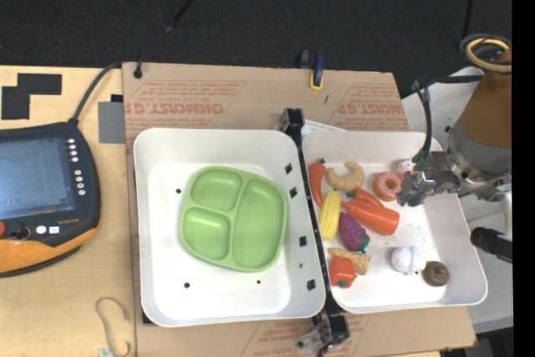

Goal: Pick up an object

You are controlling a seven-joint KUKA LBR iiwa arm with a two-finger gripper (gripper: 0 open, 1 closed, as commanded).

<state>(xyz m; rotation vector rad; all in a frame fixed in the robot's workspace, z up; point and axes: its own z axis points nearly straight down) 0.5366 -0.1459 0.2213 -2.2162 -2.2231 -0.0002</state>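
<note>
Standing at the bench, I note two white bins side by side on brown cardboard. The left bin holds a green divided plate, lying flat near its middle. The right bin holds the toy food: a corn cob, an orange carrot touching it, a purple grape bunch just below, a red chilli along the left wall, a tan croissant, a pink doughnut, a small red pepper, a white garlic bulb and a brown chocolate doughnut. The arm reaches in from the right; its gripper sits low over the bin's upper right part, just beside the pink doughnut. I cannot tell the state of the claw, and nothing is visibly grasped. A control pendant lies well apart, at the left.
</note>
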